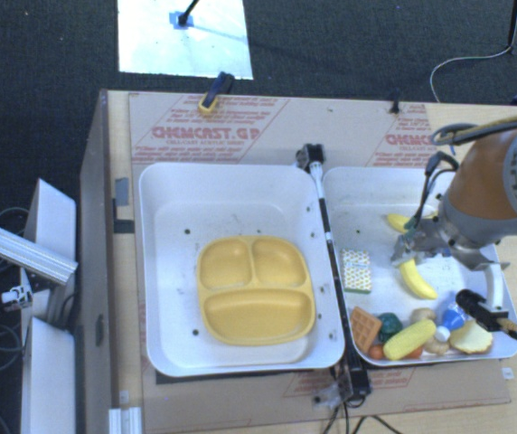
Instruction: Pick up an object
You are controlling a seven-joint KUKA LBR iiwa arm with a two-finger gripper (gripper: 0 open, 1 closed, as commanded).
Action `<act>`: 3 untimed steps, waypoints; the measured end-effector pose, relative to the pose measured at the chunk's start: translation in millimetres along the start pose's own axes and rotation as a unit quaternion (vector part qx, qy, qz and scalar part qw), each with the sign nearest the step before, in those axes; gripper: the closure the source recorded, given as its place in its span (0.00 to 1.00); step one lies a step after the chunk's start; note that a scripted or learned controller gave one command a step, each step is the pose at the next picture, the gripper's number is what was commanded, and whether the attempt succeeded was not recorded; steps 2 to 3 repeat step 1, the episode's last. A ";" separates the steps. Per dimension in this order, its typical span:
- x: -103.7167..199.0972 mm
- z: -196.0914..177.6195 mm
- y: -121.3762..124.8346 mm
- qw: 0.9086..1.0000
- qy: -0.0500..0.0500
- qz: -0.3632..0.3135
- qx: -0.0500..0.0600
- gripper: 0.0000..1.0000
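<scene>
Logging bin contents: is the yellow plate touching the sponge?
Apart. The camera view shows the yellow plate in the left bin and the sponge beyond the divider.

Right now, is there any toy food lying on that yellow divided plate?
No: the yellow divided plate sits bare in the left bin, while the toy food, such as the banana, lies in the right bin.

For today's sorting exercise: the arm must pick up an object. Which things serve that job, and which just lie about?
Job: gripper; banana; yellow cylinder; waffle piece; right bin.

Lying about: yellow divided plate; left bin; clamp.
</scene>
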State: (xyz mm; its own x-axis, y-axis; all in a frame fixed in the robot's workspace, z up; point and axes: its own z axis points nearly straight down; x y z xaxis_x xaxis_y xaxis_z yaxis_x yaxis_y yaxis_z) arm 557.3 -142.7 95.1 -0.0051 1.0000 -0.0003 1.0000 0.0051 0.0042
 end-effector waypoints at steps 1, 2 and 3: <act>78.6 -90.1 22.3 1.000 0.001 0.000 0.000 1.00; 78.6 -90.1 22.3 1.000 0.001 0.000 0.000 1.00; 78.6 -90.1 22.3 1.000 0.001 0.000 0.000 1.00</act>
